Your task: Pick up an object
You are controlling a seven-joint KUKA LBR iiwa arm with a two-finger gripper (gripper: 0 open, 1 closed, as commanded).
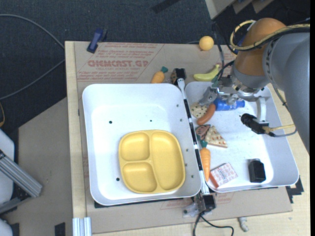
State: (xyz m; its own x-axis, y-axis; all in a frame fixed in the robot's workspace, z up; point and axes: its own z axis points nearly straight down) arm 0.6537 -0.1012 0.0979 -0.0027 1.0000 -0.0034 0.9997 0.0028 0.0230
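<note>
Front of the right bin (285, 173): black block (256, 170), red-and-white packet (222, 173), carrot (204, 163). Then a pizza slice (212, 136) and hot dog (206, 114). At the back the gripper (222, 98) sits over a blue object (227, 104). Can't tell its finger state. Crowded there, so it could nudge the hot dog.

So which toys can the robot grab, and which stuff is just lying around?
For the job, in the right bin:
- hand
- hot dog
- pizza slice
- carrot
- red packet
- black block

Just lying about:
- yellow tray, in the left bin
- orange ball
- banana
- blue clip
</note>
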